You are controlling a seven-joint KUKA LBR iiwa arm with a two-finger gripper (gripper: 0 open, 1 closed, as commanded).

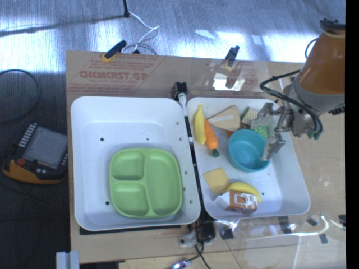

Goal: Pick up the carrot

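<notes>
Orange carrot (210, 137) partly under banana (199, 123)

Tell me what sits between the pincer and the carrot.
In the camera view, the blue bowl sits between the pincer and the carrot. The pincer is at the bowl's right rim; the carrot lies left of it.

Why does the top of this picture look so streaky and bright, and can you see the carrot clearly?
In the camera view, window-like light falls in pale streaks across the grey floor, and glare whitens the clear sheet behind the right bin. The carrot is evenly lit and fairly sharp, lying beside a yellow banana. The tool near the blue bowl looks slightly soft.
</notes>
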